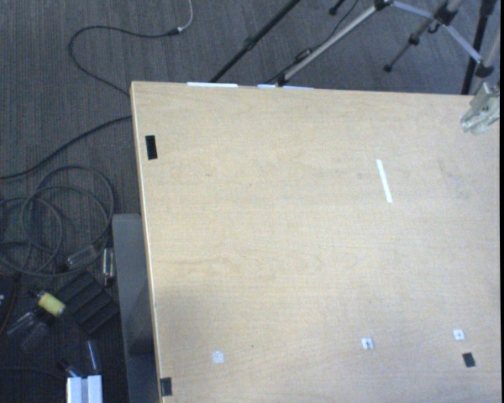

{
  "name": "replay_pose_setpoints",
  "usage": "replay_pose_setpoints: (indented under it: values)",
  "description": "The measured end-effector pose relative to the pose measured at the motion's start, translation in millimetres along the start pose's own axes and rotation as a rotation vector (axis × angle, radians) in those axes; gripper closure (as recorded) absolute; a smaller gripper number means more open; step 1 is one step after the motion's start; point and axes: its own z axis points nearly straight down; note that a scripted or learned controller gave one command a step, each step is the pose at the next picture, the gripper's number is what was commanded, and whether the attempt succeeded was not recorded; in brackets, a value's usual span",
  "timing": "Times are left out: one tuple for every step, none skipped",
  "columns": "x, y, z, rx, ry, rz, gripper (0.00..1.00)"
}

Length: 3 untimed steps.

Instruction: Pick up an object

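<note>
Pale wood is being seen across most of the view, as the bare flat top of the counter (302,242), with its far-left corner towards the upper left. A short white strip (385,181) is lying on it right of centre, slightly tilted. A small black marker (150,147) is stuck near the far-left corner, and another black marker (468,359) is sitting near the lower right. Three tiny white squares (367,343) are spread along the near side, well apart from one another.

At the right edge, near the counter's far side, a small, blurred pale grey shape is being taken for the gripper (480,112). Whether it is apart, together or clamped on anything cannot be told, and nothing is being seen held in it. Which thing is meant for picking up cannot be told.

Left of the counter, dark grey carpet (59,74) is being covered by looped black cables (42,225), with a small yellow item (50,304) among them. Thin tripod legs (386,7) are standing on the floor beyond the far edge
</note>
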Motion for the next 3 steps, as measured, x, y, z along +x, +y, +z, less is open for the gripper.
replay_pose_setpoints:
  values:
    - [7, -6, 0, 0.002, -0.001, 0.488, 1.00]
    - [77, 73, 0, 0.002, -0.002, 0.866, 1.00]
    - [47, 64, 56, 0.004, -0.003, 0.987, 1.00]
